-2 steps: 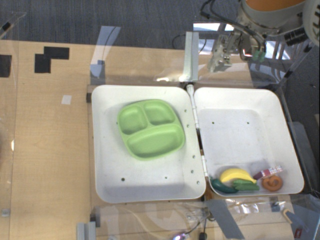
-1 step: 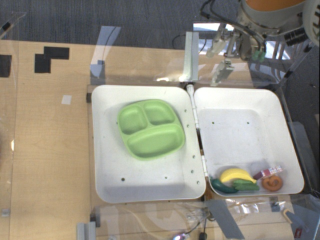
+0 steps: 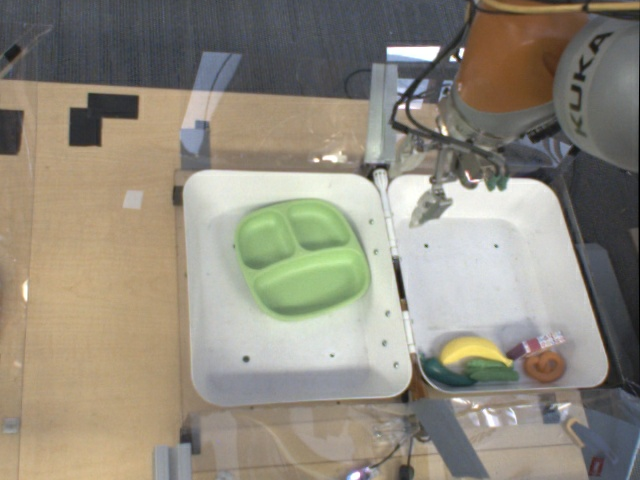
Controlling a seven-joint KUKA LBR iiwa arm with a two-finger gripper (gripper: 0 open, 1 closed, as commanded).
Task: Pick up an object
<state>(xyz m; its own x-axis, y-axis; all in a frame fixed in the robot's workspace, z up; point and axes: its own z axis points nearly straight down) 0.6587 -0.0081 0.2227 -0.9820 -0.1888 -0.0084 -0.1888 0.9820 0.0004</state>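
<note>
While the gripper (image 3: pixel 432 208) hangs over the right bin's (image 3: pixel 500 258) far end, its jaws' state cannot be told. Approach looks unfinished. Next, it must travel toward the banana (image 3: pixel 472 350) at that bin's near edge.

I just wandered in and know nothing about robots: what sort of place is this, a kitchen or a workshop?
Most likely a robot lab or test bench. A KUKA arm hangs over two white bins; one holds a green divided plate, the other toy food such as a banana. Marker patches sit on the bench.
</note>
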